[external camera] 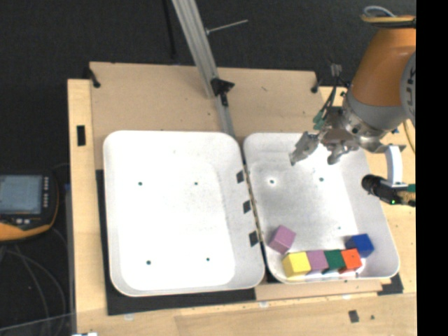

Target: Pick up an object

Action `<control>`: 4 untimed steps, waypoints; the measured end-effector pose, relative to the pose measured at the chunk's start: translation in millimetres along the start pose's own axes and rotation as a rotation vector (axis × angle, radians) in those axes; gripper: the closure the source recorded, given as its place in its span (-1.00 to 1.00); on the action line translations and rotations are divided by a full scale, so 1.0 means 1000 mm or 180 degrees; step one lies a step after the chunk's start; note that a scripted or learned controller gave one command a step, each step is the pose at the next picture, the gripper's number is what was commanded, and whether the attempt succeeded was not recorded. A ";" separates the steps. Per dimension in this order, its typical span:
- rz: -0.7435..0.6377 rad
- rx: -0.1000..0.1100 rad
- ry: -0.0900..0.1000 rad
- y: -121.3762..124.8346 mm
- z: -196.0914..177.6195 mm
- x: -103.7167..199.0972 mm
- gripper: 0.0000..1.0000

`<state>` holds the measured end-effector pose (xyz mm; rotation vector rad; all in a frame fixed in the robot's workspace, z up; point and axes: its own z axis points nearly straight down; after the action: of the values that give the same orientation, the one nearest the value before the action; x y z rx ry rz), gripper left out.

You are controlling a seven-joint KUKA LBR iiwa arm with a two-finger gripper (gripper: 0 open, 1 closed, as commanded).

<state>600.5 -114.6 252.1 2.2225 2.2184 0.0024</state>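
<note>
**Gripper open above the right bin, blocks grouped at the near edge**

The gripper (pixel 320 152) hangs over the far part of the right bin (pixel 308 208), and its two fingers are spread apart with nothing between them. One finger (pixel 302 149) points toward the middle of the bench, the other finger (pixel 337 152) is on the side of the arm. The grey arm with its orange band (pixel 383 58) enters from the right and stands above the far right corner of this bin.

All the blocks lie in the near part of the right bin, well apart from the gripper. A light purple block (pixel 282 239) sits alone, tilted, a little nearer to the bin's centre than the others. Along the near wall there is a row: a yellow block (pixel 297 263), then a second purple block (pixel 317 260), then a green block (pixel 334 260), and an orange block (pixel 350 259). They stand just beside each other, and it seems they touch. A blue block (pixel 360 243) is just behind the orange one, near the right corner.

The left bin (pixel 175 208) is next to the right one, and their inner walls meet at the middle, where small dark clips (pixel 246 206) are seen. Both bins rest on a wooden bench (pixel 154 96). A slanted metal rail (pixel 199 44) goes from the top down to the far edge between the bins. On the far left, outside the bench, lies a handheld pendant with a screen (pixel 24 201).
</note>
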 end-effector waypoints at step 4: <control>-0.0039 -0.0004 0.0010 0.007 0.025 0.189 1.00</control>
<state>607.4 74.8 227.3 2.2098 2.2331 0.0075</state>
